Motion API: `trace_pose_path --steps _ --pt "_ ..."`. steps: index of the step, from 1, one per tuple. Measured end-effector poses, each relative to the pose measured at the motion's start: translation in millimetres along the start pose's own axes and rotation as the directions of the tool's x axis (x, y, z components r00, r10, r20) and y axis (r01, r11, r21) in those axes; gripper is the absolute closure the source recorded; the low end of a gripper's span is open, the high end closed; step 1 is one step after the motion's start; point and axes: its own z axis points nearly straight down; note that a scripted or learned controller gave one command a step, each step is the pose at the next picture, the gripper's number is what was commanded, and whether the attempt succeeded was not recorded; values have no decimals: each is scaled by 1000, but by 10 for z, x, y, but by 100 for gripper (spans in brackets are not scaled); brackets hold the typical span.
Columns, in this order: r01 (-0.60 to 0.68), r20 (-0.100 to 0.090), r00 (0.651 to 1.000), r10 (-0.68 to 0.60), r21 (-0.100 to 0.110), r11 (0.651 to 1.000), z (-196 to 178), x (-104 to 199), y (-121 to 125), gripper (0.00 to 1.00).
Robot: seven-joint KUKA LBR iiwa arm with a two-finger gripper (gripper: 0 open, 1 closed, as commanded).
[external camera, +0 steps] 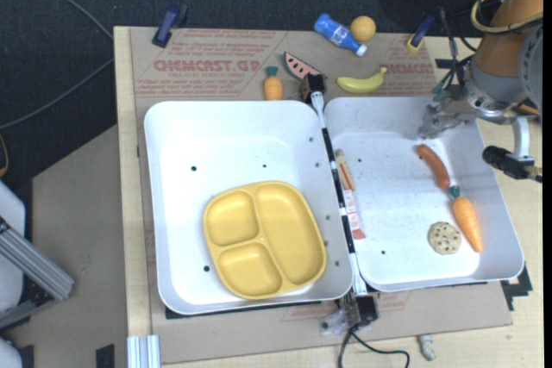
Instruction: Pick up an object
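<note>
Three toy foods lie in the right bin (388, 267): a reddish sausage (433, 165) at the upper right, an orange carrot (467, 222) below it, and a round speckled cookie (444, 238) beside the carrot's lower end. My gripper (435, 120) hangs at the bin's far right corner, just above and slightly left of the sausage's upper end. It looks small and dark, and nothing shows in its grasp. The grey arm with its orange band (509, 21) comes in from the upper right.
A yellow divided plate (263, 239) sits in the left bin (172, 151). Behind the bins lie a banana (362, 82), a blue bottle (338, 34), an orange ball (364, 27), a watermelon slice (298, 65) and a small orange toy (273, 87). A black divider (332, 168) separates the bins.
</note>
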Motion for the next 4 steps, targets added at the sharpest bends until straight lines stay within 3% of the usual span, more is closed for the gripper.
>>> trace_pose_path --steps 1,2,3,4 --pt "0 -3 1000 0 2 1000 3 11 0 0" --pt "-3 0 1000 3 -1 1000 -327 771 -192 0" --pt "-5 4 1000 5 -4 1000 -598 124 -6 0" --pt "-5 2 1000 5 0 1000 105 177 -304 0"
